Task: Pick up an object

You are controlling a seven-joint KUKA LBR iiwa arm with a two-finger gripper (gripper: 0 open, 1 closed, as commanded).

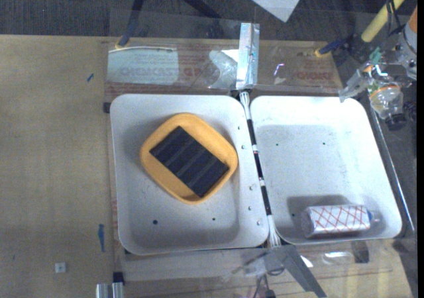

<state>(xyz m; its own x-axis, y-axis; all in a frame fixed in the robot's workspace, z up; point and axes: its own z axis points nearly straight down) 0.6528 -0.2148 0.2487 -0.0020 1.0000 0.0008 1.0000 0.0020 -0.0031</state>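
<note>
A yellow rounded block (189,157) with a black ribbed top lies tilted in the middle of the left bin (132,224). A white cylinder with a red criss-cross pattern (336,219) lies on its side near the front edge of the right bin (311,138). My gripper (379,86) sits at the upper right, just outside the right bin's far right corner. It is well away from both objects, and part of it is cut off by the view's edge.
A clear plastic panel with a metal bracket (246,55) stands behind the bins. Cables and a yellow hose (384,15) crowd the top right corner. Brown bench surface (53,157) stretches to the left of the bins.
</note>
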